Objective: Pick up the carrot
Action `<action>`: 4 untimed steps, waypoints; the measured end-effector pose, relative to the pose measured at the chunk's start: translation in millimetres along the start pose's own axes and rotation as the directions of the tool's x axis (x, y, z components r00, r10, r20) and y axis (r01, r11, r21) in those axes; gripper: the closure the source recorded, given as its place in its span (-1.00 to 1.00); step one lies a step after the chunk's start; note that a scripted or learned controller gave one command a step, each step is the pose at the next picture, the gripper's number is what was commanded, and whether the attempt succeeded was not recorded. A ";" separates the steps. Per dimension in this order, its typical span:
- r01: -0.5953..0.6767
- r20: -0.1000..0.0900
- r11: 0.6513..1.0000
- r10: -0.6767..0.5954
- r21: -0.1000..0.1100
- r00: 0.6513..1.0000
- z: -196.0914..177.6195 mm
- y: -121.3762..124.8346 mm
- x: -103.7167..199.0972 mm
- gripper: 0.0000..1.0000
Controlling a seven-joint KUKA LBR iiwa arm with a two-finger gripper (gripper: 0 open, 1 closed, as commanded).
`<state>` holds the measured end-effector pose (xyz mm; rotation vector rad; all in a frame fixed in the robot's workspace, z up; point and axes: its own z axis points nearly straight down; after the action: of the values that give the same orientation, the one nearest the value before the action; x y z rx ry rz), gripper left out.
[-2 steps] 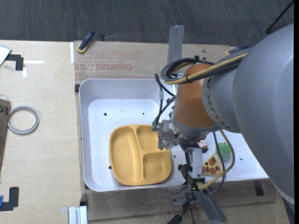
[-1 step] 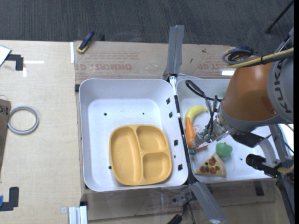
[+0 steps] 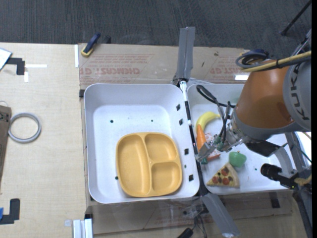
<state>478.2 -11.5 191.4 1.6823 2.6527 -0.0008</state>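
The carrot (image 3: 200, 134) is a slim orange piece lying lengthwise along the left wall of the right bin (image 3: 257, 182), just below the banana (image 3: 207, 118). My gripper (image 3: 209, 151) hangs low over the carrot's near end, at the bin's left side, with the grey and orange arm (image 3: 265, 103) rising behind it to the right. The gripper's body and cables hide the carrot's lower tip, and a small red-orange bit shows just under the gripper. I cannot make out whether the carrot is held.
A pizza slice (image 3: 224, 176) and a green toy fruit (image 3: 237, 159) lie near the right bin's front. The left bin (image 3: 99, 133) holds a yellow divided plate (image 3: 148, 163). A tape roll (image 3: 23, 127) sits on the bench at far left.
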 end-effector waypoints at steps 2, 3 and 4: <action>-0.322 0.003 0.947 0.322 0.007 0.947 -6.5 69.8 40.6 1.00; -0.179 0.002 0.984 0.179 0.002 0.984 0.7 106.2 -0.6 1.00; -0.213 0.000 0.977 0.213 0.004 0.977 63.6 95.8 76.6 1.00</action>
<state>532.2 98.7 127.8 1.9588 2.4587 -0.0059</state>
